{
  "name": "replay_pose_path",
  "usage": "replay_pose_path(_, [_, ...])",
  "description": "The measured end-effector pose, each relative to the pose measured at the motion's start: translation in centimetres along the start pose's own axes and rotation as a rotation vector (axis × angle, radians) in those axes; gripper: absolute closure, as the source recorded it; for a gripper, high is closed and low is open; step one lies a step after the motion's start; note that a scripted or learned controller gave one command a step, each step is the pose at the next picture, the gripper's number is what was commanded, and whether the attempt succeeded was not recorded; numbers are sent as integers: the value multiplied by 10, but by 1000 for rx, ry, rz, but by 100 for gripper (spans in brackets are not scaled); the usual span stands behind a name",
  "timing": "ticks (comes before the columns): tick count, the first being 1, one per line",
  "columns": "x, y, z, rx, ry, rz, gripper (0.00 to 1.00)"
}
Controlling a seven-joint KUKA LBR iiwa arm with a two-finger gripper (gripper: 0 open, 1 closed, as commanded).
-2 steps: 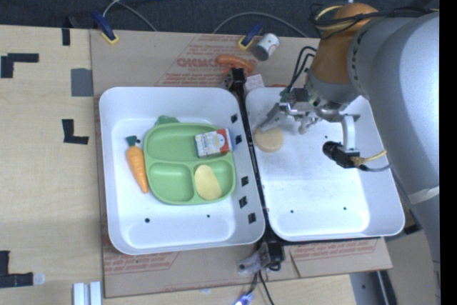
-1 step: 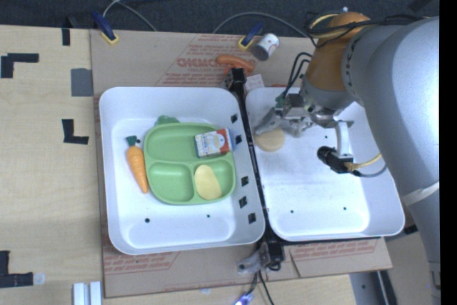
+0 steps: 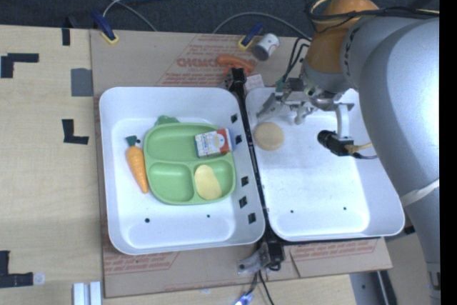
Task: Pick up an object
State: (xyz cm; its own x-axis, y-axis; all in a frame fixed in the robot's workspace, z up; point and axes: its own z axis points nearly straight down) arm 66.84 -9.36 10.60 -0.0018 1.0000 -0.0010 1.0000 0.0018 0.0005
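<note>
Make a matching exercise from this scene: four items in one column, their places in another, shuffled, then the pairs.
Items:
1. carrot
2. small carton
3. yellow piece
4. tan disc

Places:
A. floor of the right bin, near the gripper
B. lower right compartment of the green tray
C. left bin, beside the tray's left edge
D. upper right part of the tray

Pairs: 1-C, 2-D, 3-B, 4-A

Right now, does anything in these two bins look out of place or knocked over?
Nothing is spilled or damaged. The toy carrot lies in the left bin beside the green tray rather than in a compartment, and the small box sits slightly askew across the tray's upper compartment. A tan disc lies flat in the right bin.
</note>
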Motion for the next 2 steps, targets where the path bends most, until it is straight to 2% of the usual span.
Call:
replay_pose_path(1, [-2, -3, 21, 0, -1, 0, 0])
replay_pose_path(2, [-4, -18, 20, -2, -1, 0, 0])
